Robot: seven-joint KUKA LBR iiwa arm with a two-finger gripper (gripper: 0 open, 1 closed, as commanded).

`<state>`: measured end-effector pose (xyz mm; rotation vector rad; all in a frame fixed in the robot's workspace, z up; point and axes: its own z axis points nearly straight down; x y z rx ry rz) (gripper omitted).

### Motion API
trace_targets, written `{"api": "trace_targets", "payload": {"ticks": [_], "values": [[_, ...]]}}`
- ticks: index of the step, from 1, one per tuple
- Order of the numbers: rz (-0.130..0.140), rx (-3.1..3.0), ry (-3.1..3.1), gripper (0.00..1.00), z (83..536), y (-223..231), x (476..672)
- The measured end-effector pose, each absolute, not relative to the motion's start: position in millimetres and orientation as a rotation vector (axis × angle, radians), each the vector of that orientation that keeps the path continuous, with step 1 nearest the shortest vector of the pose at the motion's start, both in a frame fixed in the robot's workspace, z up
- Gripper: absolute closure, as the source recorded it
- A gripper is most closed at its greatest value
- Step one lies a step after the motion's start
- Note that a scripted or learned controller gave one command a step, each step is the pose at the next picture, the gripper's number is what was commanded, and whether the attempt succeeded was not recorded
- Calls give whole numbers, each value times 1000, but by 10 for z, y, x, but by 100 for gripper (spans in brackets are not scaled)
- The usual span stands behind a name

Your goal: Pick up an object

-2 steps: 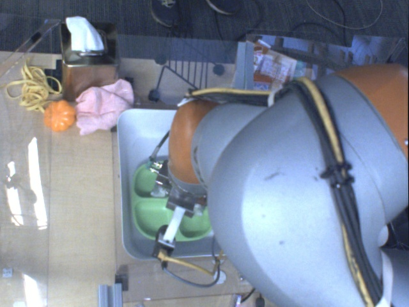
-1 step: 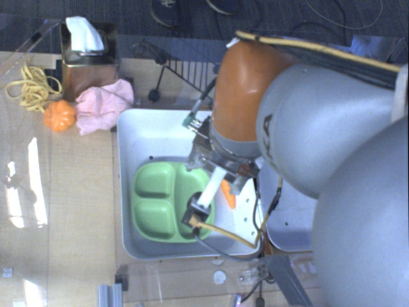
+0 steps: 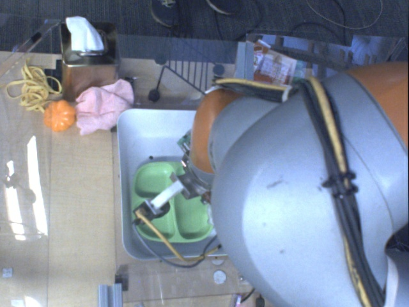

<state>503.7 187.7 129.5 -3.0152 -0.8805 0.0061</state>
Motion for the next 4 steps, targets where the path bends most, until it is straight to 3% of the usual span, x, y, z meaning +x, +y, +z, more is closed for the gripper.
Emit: {"api": "trace_targets", "payload": {"ticks": [1,2,3,4], "values": [[-2,-3088,-583,100,2484,1553,5269],[3,-2892,-1228,100,2495,1722,4939],[-2,-3011,-887,100,865,1547,4883],[2,-2973,-1016,100,2264,1698,5164]]}}
